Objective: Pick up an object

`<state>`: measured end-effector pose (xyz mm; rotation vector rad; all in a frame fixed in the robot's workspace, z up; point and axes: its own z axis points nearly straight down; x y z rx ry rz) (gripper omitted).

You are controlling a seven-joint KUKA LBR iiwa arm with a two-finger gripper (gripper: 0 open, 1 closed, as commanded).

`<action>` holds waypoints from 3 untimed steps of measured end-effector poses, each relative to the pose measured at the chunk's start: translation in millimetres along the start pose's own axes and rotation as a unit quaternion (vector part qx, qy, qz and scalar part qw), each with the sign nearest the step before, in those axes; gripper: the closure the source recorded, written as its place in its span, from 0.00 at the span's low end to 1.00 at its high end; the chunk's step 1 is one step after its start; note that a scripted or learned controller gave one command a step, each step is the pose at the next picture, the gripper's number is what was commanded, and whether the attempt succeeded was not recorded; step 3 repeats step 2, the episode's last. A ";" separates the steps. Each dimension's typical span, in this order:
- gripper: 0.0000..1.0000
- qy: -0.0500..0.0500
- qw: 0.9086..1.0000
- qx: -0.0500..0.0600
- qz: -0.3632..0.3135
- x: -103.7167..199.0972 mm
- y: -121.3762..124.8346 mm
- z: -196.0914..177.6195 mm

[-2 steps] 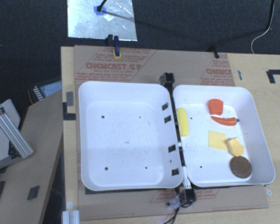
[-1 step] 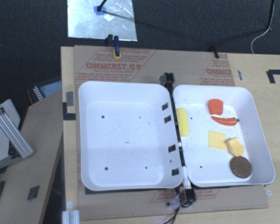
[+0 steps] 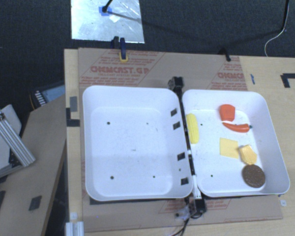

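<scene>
The right bin (image 3: 273,132) holds several toy foods. An orange piece (image 3: 227,112) sits near its far side, with a red chili (image 3: 237,127) just below it. A yellow corn cob (image 3: 192,128) lies along the bin's left wall. A flat yellow cheese slice (image 3: 229,148) rests mid-bin, a smaller yellow chunk (image 3: 248,155) touches its right side, and a brown round cookie (image 3: 253,175) lies near the front right corner.
The left bin (image 3: 88,146) stands beside the right one, joined along a black clipped seam (image 3: 183,141). Both rest on a cardboard sheet (image 3: 137,68) on the bench. A metal frame (image 3: 10,136) sits at the far left, and a shiny plate (image 3: 107,14) lies beyond the bench.
</scene>
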<state>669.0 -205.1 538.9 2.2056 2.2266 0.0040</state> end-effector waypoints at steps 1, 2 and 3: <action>1.00 -0.001 1.000 -0.002 -0.003 0.8 0.6 -11.9; 0.00 -0.001 1.000 -0.002 -0.003 0.8 0.5 -11.5; 0.00 -0.001 1.000 -0.002 -0.003 0.8 0.5 -11.5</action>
